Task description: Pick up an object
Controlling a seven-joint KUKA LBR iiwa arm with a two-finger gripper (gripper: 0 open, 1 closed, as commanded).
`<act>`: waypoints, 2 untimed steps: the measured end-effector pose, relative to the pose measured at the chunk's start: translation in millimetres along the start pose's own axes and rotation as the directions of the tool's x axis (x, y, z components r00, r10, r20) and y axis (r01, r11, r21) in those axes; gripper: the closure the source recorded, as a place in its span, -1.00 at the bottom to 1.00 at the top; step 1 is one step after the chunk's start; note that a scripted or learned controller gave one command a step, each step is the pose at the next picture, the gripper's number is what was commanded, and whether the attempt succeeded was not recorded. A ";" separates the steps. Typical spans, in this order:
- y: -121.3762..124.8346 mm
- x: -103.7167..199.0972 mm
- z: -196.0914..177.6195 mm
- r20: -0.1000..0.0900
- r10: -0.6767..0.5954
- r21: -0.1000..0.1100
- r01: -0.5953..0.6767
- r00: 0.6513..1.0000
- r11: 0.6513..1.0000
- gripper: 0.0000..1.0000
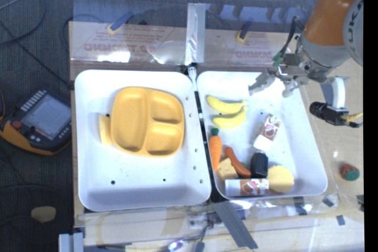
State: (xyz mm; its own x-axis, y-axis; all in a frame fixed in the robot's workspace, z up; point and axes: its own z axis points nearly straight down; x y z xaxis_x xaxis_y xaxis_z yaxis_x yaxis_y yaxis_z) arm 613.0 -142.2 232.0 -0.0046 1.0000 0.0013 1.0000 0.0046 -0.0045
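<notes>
Gripper (273,85) hangs over the right bin's (316,144) far right corner, fingers spread wide, nothing between them. Nearest pick looks like the bananas (227,111), lying down-left of the fingers, long axis running left-right across the bin. Small carton (267,130) sits just below.

Grey arm w/ orange band reaches in from right; gripper (273,85) hangs low, fingers (258,86) spread apart, nothing betw. them.

Handheld pendant (36,122) on carpet, loose cables (23,0)
</notes>
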 end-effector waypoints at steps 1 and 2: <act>10.8 -4.2 131.5 0.002 0.003 0.000 -0.003 1.000 1.000 -1.00; 29.3 -41.2 125.2 0.006 -0.079 0.000 0.079 0.997 0.997 -1.00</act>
State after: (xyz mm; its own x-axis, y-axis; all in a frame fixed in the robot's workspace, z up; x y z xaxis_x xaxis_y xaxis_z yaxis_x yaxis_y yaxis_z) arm 641.9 -183.1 106.6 -0.0837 0.9965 -0.0041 0.9965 0.0837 -0.0046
